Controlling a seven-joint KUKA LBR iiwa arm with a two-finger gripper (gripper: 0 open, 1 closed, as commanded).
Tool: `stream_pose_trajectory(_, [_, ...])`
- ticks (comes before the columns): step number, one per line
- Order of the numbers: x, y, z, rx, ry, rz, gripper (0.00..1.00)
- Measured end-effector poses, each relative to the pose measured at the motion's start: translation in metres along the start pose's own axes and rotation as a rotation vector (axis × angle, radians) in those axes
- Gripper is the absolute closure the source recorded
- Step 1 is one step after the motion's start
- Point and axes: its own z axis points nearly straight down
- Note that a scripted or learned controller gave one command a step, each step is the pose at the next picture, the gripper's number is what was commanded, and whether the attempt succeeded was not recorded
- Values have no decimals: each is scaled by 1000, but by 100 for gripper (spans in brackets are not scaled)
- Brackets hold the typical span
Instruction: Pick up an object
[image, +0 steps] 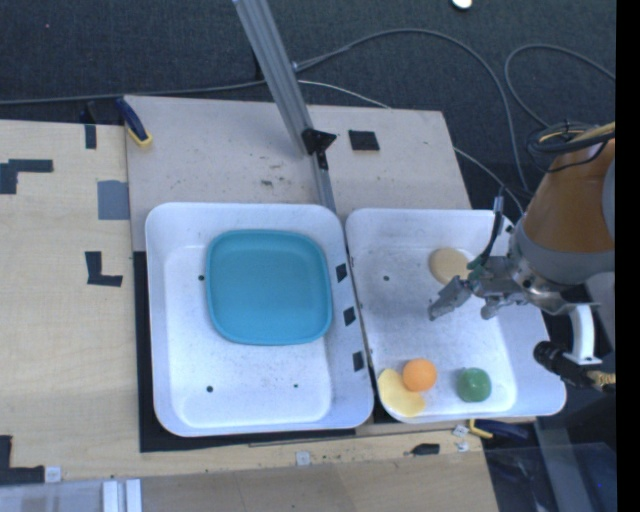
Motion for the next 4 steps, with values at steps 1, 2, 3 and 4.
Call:
stream_pose_trajectory(1, [-6, 6, 50, 1, 0, 0, 0])
stream_pose_trajectory(2, [-11, 1, 95, 0, 0, 0, 0])
stream_pose_trajectory(3, [-10, 3, 83, -3, 0, -1, 100])
stream_pose_trajectory(4, [-8, -6, 35, -8, -1, 0, 100])
